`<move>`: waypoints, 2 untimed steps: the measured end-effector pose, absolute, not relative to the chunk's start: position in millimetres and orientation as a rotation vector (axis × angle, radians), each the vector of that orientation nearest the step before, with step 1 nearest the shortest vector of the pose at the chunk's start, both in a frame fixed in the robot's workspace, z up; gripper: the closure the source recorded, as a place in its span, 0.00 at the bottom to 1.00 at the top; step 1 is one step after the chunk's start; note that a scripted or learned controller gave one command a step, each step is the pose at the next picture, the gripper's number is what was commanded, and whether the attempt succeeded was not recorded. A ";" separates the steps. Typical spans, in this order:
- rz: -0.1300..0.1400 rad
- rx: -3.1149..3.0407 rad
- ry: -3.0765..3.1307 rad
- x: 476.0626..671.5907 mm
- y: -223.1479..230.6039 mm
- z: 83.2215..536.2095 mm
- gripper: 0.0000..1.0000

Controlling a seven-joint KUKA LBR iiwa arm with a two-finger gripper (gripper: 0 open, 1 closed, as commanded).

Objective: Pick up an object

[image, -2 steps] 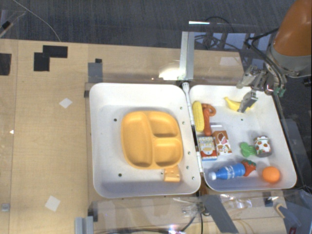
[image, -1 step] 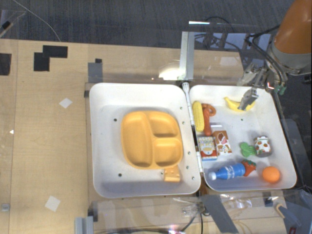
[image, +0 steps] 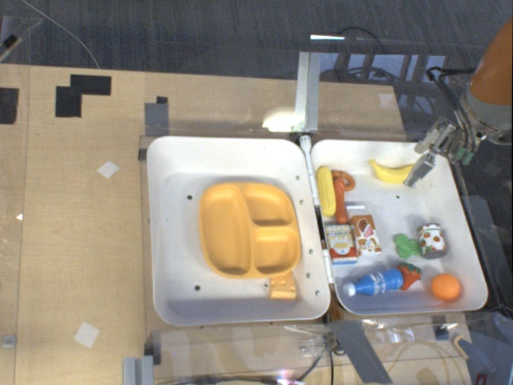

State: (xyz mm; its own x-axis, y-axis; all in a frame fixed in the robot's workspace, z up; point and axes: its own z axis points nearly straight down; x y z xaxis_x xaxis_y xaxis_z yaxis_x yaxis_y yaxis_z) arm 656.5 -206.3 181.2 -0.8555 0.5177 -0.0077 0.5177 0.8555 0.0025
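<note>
Two shallow white bins sit side by side on a pale wood-grain bench (image: pixel 72 239), both smooth moulded plastic with rounded corners and low walls. The left bin (image: pixel 172 215) holds a glossy yellow-orange compartment tray (image: pixel 248 229), rounded like a cafeteria plate, with one long well on its left and two smaller wells on its right. A small tan block (image: pixel 282 289) lies just beside the tray's near right corner.

The right bin (image: pixel 473 283) holds a scatter of toy-like food. A ribbed yellow corn cob (image: pixel 325 191) lies along the bin's left wall, and an orange-red curved piece (image: pixel 343 192) (possibly a sausage or a carrot; too small to tell) rests against it. Below them are two small printed cartons (image: pixel 353 239), boxy and flat-sided, touching each other. A blue bottle (image: pixel 377 282) with a white cap lies on its side near the front wall, its far end meeting a small red piece (image: pixel 410 275). A smooth round orange (image: pixel 446 287) sits in the near right corner. Near it, a rounded red-and-white object (image: pixel 431 241) lies next to a green leafy piece (image: pixel 405 247). A curved yellow banana (image: pixel 390 172) rests near the far wall.

The gripper (image: pixel 426 156) hangs over the bin's far right corner, just beside the banana's right tip, its two metallic fingers spread apart with nothing between them.
</note>
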 end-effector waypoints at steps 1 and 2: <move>0.005 1.087 2.930 645.4 -177.0 114.1 0.00; 0.007 1.283 2.860 628.6 -104.1 116.6 0.00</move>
